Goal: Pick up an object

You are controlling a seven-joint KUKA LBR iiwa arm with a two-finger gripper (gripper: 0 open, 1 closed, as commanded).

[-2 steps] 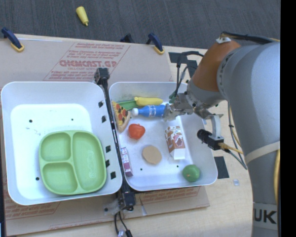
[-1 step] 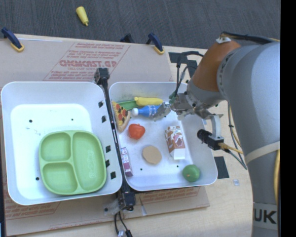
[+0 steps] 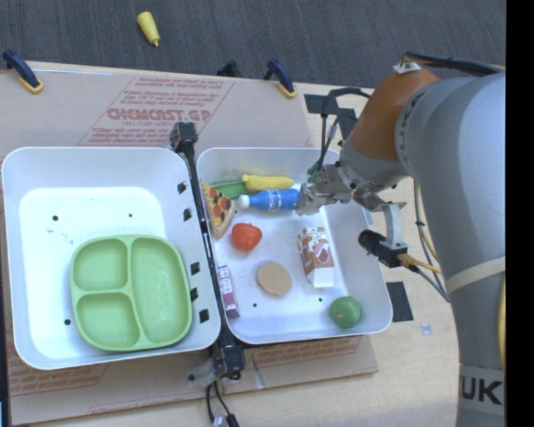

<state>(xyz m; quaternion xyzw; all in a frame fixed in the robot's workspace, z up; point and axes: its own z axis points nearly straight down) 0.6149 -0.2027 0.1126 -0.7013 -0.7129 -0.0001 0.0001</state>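
Two white bins are seen side by side on the bench, and the claw (image 3: 310, 199) is lowered into the right bin (image 3: 374, 285) near its far wall. Whether the claw is open or closed cannot be told, and nothing is visibly held by it. A blue bottle (image 3: 271, 201) with a white cap is seen lying just beside the claw, on its left, apparently touching it. A yellow banana (image 3: 268, 182) is laid just beyond the bottle, with a green item (image 3: 230, 188) at its left end. Below the claw, a red-and-white carton (image 3: 316, 256) is laid flat. A red tomato (image 3: 246, 236), a pizza slice (image 3: 218, 207) and a tan disc (image 3: 274, 279) are spread further left of the claw. A green lime (image 3: 344, 311) is placed in the near corner. Well left of the claw, a green divided plate (image 3: 131, 292) is held in the left bin (image 3: 27, 185).
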